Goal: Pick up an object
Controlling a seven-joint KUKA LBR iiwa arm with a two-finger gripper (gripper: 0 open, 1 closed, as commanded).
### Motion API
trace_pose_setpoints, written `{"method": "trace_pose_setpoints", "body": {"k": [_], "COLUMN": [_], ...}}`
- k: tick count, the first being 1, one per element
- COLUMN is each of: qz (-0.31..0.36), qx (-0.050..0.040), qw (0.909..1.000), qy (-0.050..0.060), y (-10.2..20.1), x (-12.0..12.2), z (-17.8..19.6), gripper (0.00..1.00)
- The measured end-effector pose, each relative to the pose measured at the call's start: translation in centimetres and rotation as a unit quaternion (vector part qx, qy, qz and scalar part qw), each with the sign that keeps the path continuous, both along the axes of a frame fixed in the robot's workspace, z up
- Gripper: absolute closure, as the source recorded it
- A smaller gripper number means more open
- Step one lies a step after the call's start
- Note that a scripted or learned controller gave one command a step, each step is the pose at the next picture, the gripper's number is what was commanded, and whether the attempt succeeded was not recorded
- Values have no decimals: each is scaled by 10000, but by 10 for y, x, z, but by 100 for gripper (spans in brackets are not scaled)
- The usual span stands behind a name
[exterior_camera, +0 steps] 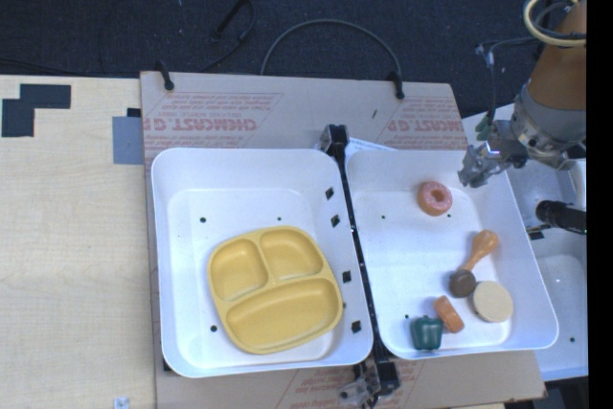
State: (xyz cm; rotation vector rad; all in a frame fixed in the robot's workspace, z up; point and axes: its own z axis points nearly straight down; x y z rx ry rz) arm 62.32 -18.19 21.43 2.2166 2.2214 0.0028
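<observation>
Camera view, looking down: the grey two-finger gripper (476, 170) hangs over the far right rim of the right white bin (402, 177); whether it is spread or closed cannot be told, and nothing shows in its grasp. Near it lies a pink ring-shaped doughnut toy (435, 198). Nearer are an orange-handled brown-headed mallet (474, 261), a cream round disc (492, 301), an orange block (448, 313) and a green pepper toy (426, 332). The left white bin (192, 177) holds a yellow three-compartment plastic tray (275, 288).

Pink doughnut (435, 198) lying flat, right bin's far part, apart from others
</observation>
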Motion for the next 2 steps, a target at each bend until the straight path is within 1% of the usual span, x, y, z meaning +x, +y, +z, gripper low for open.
{"method": "trace_pose_setpoints", "body": {"k": [1,2], "qz": [14,9], "qx": [20,19], "qw": [10000,10000], "qy": [37,42], "y": [57,99], "x": [-22,-30], "z": [4,1], "gripper": [100,100]}}
